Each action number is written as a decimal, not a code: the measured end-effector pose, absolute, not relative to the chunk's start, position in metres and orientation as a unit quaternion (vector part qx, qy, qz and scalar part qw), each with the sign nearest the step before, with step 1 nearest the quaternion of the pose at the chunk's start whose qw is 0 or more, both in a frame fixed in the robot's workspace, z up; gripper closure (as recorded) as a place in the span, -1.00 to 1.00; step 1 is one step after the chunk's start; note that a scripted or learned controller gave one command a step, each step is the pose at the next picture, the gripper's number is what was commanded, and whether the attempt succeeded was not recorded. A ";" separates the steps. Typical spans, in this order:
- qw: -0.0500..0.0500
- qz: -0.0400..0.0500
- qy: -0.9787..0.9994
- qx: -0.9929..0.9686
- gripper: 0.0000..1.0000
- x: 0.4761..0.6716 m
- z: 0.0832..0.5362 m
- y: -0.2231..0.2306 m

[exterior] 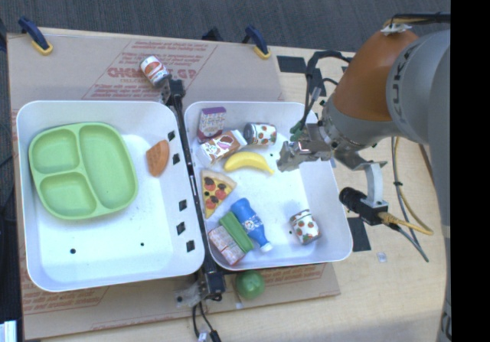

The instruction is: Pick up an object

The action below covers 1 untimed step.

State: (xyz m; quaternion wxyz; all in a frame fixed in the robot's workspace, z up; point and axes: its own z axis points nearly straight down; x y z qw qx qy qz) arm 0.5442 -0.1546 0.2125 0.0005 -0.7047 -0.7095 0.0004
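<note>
Grey carpet across the top of the frame, below it a bench covered with brown cardboard (184, 57) held by blue clamps (36, 34). On the cardboard, two shallow white bins side by side: left bin (99, 256) and right bin (321, 245), touching along the middle of the frame.

In the left bin, a green divided plate (80, 171) at the left part, and an orange-brown piece of toy food (158, 157) near the right wall.

In the right bin, many small things. At the upper left corner a purple-topped packet (212, 120), just below it a small red-and-white box (220, 146). Near the upper middle a small can lying on its side (261, 134). In the centre a yellow banana (249, 162), just to the left of the gripper. Lower left, a pizza slice (215, 189); under it a blue bottle (251, 223), a green stick-like piece (236, 231) and a pinkish block (225, 245), all close together. At the lower right another small can (304, 227), well apart from the rest.

Outside the bins: one more can (154, 70) on the cardboard at the upper middle, a green round thing (249, 284) at the bottom edge under the right bin.

From the right, the grey arm with its orange band (371, 76), reaching down to the gripper (289, 157) over the right part of the right bin. Impossible to tell whether the fingers are wide or narrow; nothing seen between them.
</note>
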 end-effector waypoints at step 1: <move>0.000 0.000 -0.709 -0.706 1.00 0.595 0.181 -0.211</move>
